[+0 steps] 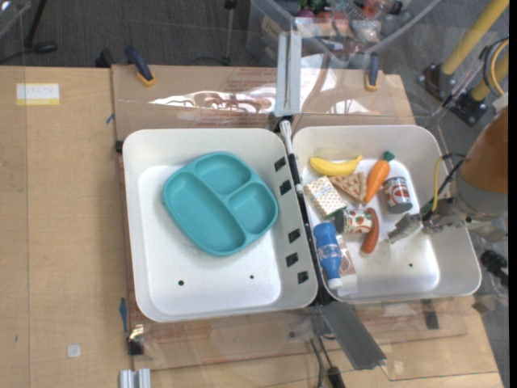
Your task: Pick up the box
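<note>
Your pincer (401,229) hovers at three o'clock of the box (325,196); grip state unclear; box lies untouched among clutter.

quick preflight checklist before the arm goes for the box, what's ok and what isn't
1. Box located: ok. The box lies in the right bin, near its left side.
2. Box free to grasp: not ok. The pizza slice touches it, with the banana just above and the blue bottle just below.
3. Gripper over the box: not ok. The gripper sits well to the box's right, by the soda can.
4. Path across: not ok. The carrot and sausage lie between.
5. Gripper opening: cannot tell.
6. Box already held: not ok, it rests in the bin.
</note>
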